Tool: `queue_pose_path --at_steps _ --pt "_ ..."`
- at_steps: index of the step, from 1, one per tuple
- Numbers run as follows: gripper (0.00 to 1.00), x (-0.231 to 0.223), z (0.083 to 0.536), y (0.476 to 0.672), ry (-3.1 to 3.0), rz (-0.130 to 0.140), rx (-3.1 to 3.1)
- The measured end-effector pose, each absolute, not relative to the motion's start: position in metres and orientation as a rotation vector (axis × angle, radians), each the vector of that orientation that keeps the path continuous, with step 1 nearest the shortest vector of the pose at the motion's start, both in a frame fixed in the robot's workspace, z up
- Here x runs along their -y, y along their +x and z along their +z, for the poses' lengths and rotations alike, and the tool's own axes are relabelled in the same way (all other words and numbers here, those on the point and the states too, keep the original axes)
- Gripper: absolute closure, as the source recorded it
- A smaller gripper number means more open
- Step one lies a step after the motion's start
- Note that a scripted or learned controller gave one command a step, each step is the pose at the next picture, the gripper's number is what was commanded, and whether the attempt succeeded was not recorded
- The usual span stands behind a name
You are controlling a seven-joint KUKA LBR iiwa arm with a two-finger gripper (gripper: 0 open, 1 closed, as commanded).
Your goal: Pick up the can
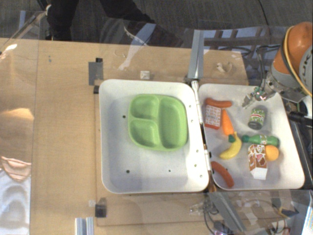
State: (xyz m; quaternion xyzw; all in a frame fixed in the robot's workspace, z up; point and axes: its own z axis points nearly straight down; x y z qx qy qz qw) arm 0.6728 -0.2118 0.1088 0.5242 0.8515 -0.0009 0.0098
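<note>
Where the arm (pixel 296 58) comes in at the upper right, its gripper (pixel 255 98) hangs over the far part of the right bin (pixel 288 175), just above the can (pixel 257 118) and a little to its left; the two thin fingers are spread apart with nothing between them, and the can stands clear of them, upright, its green label and dark top turned to the camera.

The right bin also holds a red sausage (pixel 218 103) at its far left, a small red-and-white packet (pixel 212 116) beneath it, a carrot (pixel 227 124) just beside the packet, a banana (pixel 232 149) near the middle, a green bottle (pixel 260 140) lying on its side below the can, an orange (pixel 271 153) touching a juice carton (pixel 257 162), and a second sausage (pixel 222 174) near the front left corner.

The left bin (pixel 117 175) bears a green divided plate (pixel 158 122) with three compartments, set toward its far right; the two bins meet along a hinge-like seam at the middle.

Both rest on a pale wooden bench (pixel 54 131); a clear panel lies across its left side and catches bright reflections; small dark brackets sit at the left bin's far and near corners; beyond the bench lies dark grey carpet, with dark legs of some stand at the top left.
</note>
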Motion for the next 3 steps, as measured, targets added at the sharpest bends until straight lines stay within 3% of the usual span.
queue_pose_path --at_steps 1,2,3 --pt "0.0 0.206 0.106 0.67 1.642 -0.003 -2.683" --pt "0.0 0.204 0.18 0.671 1.396 0.004 -2.803" --pt "0.0 0.204 0.175 0.659 1.339 0.003 -2.833"
